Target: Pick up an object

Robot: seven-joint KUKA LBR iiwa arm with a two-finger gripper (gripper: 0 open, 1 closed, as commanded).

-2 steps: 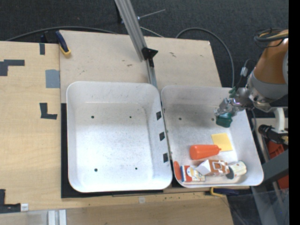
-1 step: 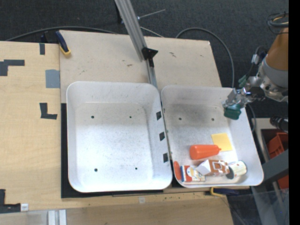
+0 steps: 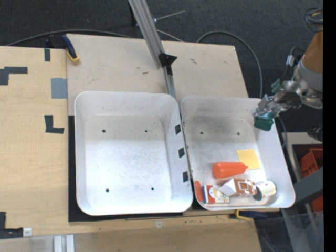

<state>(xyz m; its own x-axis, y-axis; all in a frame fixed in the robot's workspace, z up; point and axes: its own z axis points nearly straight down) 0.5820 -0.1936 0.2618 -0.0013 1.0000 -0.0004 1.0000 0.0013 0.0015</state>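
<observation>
I see my end effector (image 3: 264,111) clamped on a small teal object (image 3: 263,122), above the right white bin's (image 3: 210,114) far-right rim, orange cone-shaped object (image 3: 229,169) inside it

White bins (image 3: 126,101) hold an orange bottle (image 3: 229,169) and yellow square (image 3: 248,158).

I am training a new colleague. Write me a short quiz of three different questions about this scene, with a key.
1. True or false: the orange object lies in the left bin.
2. Which object lies right beside the orange object, toward the arm's side? A. yellow square B. blue pen C. red cup
3. Fill in: the gripper is at the right bin's ____ rim, with a teal object seen just below it.

Key: 1 false; 2 A; 3 far right.
</observation>
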